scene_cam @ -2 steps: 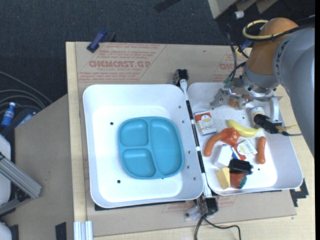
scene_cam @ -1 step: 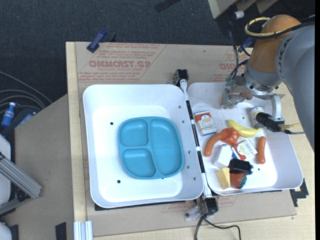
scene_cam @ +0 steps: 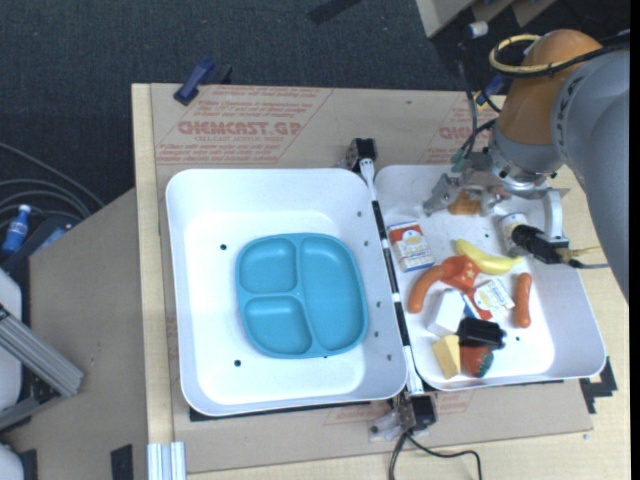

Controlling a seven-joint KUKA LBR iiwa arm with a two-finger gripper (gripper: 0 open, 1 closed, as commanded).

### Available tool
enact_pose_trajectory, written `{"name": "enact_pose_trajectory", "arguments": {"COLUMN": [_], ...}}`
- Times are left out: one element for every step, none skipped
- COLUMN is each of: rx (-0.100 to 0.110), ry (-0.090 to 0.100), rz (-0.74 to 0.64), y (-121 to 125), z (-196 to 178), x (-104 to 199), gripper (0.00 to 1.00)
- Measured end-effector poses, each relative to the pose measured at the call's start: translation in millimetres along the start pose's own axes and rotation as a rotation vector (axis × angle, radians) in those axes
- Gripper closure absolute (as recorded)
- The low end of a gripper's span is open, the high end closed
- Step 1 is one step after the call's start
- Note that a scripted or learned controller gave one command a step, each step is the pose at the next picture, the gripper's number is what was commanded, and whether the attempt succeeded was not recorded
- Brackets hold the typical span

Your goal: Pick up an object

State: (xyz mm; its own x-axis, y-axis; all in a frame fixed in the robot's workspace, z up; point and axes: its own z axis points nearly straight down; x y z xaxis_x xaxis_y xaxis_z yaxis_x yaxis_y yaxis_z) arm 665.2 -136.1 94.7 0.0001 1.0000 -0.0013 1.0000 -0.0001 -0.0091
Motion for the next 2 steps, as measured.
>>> {"name": "enact_pose_trajectory", "arguments": {"rx": [-0.002,-0.002], "ry": [-0.001,-0.001], "rz": [0.000,0.000], "y": [0.6,0.5], "z": [-10.6,-10.4], "x": [0.1,0.2], "gripper": [1.00,0.00]}}
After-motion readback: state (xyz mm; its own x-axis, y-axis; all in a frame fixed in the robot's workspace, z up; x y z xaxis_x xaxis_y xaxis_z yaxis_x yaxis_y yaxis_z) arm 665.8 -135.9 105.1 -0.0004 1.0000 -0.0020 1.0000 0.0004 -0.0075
